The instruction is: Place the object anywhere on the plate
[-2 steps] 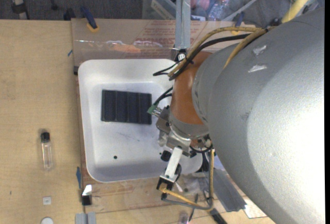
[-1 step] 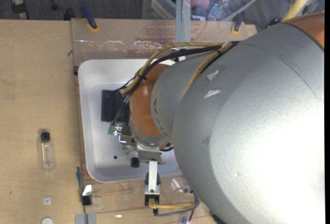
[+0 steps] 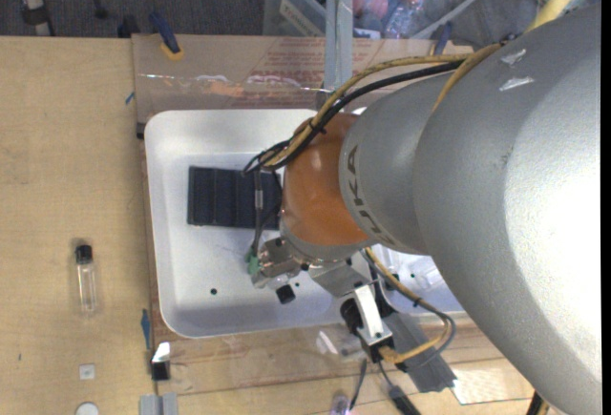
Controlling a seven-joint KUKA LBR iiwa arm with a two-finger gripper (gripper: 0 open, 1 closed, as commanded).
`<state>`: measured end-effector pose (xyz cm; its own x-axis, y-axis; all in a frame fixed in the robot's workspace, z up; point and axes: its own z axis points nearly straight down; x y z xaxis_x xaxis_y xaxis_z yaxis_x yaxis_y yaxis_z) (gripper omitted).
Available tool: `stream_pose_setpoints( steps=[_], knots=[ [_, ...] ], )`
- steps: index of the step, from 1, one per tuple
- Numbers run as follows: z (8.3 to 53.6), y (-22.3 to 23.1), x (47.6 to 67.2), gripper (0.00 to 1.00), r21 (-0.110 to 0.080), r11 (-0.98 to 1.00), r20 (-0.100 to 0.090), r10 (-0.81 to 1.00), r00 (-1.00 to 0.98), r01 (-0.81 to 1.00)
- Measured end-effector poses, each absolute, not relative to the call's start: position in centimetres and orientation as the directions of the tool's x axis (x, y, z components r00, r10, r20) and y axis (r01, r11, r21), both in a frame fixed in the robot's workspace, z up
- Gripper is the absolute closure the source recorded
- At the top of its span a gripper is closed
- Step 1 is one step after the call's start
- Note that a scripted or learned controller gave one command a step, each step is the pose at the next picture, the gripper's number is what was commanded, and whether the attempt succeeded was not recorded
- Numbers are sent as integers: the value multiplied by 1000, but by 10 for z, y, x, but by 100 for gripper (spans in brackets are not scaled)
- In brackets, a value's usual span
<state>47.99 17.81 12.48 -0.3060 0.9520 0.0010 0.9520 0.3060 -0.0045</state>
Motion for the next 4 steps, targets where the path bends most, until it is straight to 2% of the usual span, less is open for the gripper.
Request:
stream_pose_setpoints(
  steps=[1, 2, 3, 4],
  knots=[
    [90, 127, 482, 100, 10, 650, 0, 760, -650, 760],
    [91, 149, 485, 100, 5, 999, -19, -37, -999, -37],
    [220, 144, 483, 100, 1, 767, -5, -642, -767, -642],
    [207, 219, 600, 100, 2, 804, -6, -595, -804, -595]
  ],
)
